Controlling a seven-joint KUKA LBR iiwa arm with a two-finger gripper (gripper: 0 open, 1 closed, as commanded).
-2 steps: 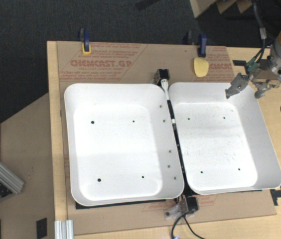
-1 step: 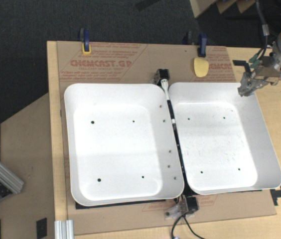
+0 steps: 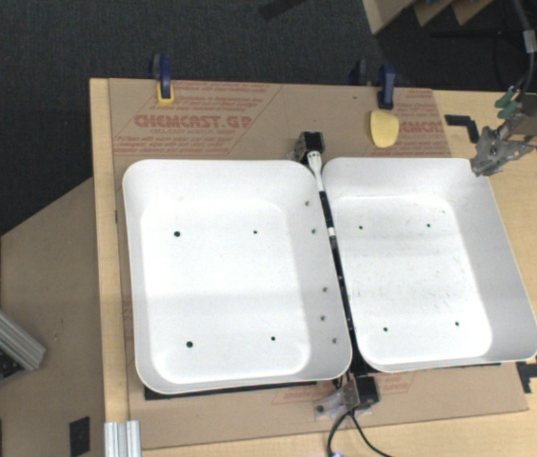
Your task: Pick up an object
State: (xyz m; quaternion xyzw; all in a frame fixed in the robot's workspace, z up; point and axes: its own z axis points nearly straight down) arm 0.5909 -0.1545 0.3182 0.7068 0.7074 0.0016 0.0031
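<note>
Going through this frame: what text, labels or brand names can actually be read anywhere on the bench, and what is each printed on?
"CHEMCAST GP" in faded red, large, on the brown protective paper of the board behind the left bin.
The same red print repeats on the board behind the right bin, near the yellow object, but is too blurred to read.
Smaller red lines above the large print: too small to read.

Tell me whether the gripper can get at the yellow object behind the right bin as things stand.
Probably yes. The yellow object lies in the open on the board just behind the right bin, with nothing over it, and the gripper sits nearby at that bin's far right corner.
</note>
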